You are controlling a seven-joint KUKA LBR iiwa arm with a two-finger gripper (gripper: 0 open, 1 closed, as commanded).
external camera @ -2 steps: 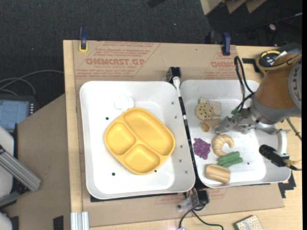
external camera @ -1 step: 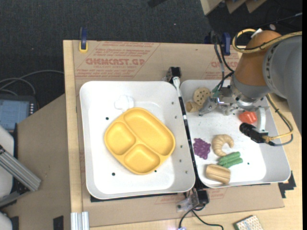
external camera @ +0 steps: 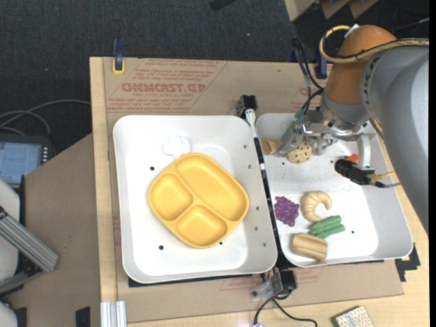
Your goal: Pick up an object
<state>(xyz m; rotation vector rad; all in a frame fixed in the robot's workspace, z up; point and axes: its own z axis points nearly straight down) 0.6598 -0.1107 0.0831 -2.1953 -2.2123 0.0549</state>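
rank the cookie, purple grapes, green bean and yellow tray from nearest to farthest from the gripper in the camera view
From the gripper at the right bin's far end:
1. Cookie, right beneath it.
2. Purple grapes, mid bin, by the divider.
3. Green bean, lower in the right bin.
4. Yellow tray, in the left bin; too close to call against the bean.

A brown cardboard-covered counter (external camera: 170,87), printed with faded red lettering, stands on dark grey carpet (external camera: 102,12). A blue clamp (external camera: 119,54) grips its far edge, well left of the gripper. Cables (external camera: 41,111) trail across the floor at left, near a small blue-lit screen (external camera: 20,161) and a metal rail (external camera: 27,240).
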